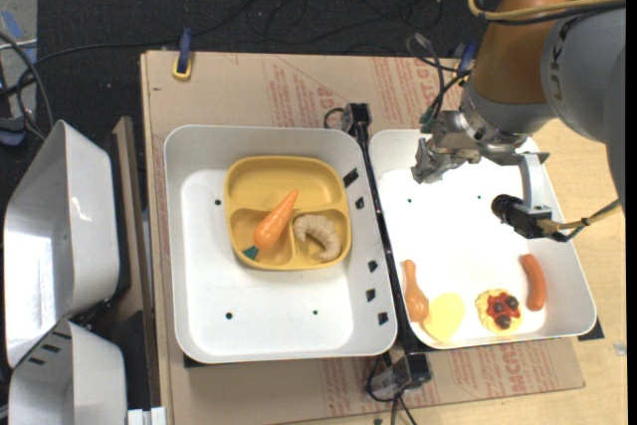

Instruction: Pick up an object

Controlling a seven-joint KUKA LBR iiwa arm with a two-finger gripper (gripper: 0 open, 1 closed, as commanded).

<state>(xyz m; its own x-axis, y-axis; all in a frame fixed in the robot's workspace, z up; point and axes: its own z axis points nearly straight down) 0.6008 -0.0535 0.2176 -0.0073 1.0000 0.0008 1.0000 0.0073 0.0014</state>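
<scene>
The bench (pixel 299 85), a brown board printed with faded red lettering too broken to read, carries two shallow white bins side by side. The left bin (pixel 199 314) holds a yellow divided tray (pixel 244 182) with a toy carrot (pixel 276 219) and a pale shrimp (pixel 318 236) in its compartments.

The right bin (pixel 458 224) has its loose toys along its lower edge: an orange drumstick shape (pixel 413 291), a yellow disc (pixel 445 314), a small tart with red and dark topping (pixel 499 309), and a red sausage (pixel 535 282), any of which could serve as the object to pick up.

The pincer (pixel 435 159) hangs over the upper left part of the right bin, and whether it is apart or together I cannot tell; nothing is seen in it. Every toy in that bin lies toward the bottom of the frame from the pincer. The drumstick sits most directly below it, its long axis running nearly up and down the frame; the sausage lies likewise, but farther to the lower right. A black fitting (pixel 513 211) on the arm lies between.
</scene>
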